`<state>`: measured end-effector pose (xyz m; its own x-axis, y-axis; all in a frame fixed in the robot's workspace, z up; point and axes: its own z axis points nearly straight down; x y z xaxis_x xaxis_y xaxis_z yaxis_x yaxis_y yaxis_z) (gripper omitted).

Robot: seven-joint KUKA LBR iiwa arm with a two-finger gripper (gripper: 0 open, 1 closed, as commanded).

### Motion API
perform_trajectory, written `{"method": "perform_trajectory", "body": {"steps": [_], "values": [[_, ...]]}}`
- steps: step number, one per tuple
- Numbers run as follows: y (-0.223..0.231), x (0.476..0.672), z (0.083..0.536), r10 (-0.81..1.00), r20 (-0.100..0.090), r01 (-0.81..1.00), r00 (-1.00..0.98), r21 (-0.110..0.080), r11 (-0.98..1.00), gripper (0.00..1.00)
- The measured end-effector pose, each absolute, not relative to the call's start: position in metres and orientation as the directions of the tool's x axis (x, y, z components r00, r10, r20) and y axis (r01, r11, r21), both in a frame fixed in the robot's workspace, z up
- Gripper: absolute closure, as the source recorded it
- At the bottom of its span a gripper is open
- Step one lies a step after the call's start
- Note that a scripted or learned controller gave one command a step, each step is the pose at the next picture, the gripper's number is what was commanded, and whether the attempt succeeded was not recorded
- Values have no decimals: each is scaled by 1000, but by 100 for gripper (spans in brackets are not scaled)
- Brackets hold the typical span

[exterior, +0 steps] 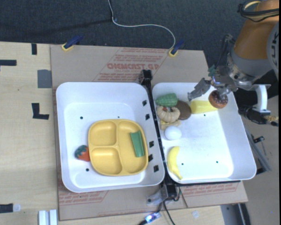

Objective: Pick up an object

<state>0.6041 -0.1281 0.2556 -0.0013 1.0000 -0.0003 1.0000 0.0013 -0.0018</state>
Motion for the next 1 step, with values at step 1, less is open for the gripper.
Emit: {"method": "perform_trajectory", "body": {"steps": [1], "values": [[-129,603,191,1000,0,1000,-2,-8,2,0]]}}
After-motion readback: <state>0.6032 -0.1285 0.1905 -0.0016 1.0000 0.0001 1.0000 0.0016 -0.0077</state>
